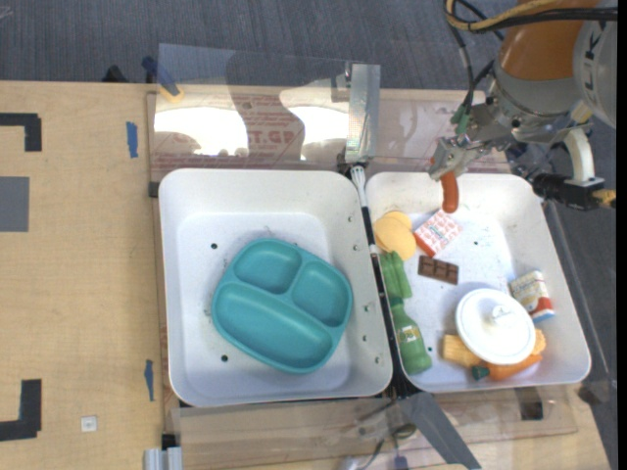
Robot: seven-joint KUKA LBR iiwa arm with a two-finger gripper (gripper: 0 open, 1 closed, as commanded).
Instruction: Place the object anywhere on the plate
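- Upper right of the frame: the grey arm with its orange band [549, 37] reaches in over the far edge of the right bin [573, 292], and the claw [450, 169] hangs at that bin's top left corner.
- The claw is pinching a small orange-red sausage-shaped object [451, 194], which hangs upright from its fingers, above the bin floor.
- Centre left of the frame: the teal plate [282, 304], with three compartments, lies in the left bin [186, 262], well apart from the claw.
- Inside the right bin, near its left wall, lie a yellow lemon-like piece [394, 231], a green strip [395, 275] and a green bottle [410, 341] in a column.
- Just below the hanging object sit a red-and-white packet [437, 231] and a brown chocolate bar [438, 270].
- Lower right of that bin holds a white lidded pot [495, 323] on an orange piece [509, 368], with a yellow block [456, 348] touching its left side and a small can [531, 290] to its upper right.
- Both bins rest on the desk [69, 262], whose pale wooden top fills the left of the frame.
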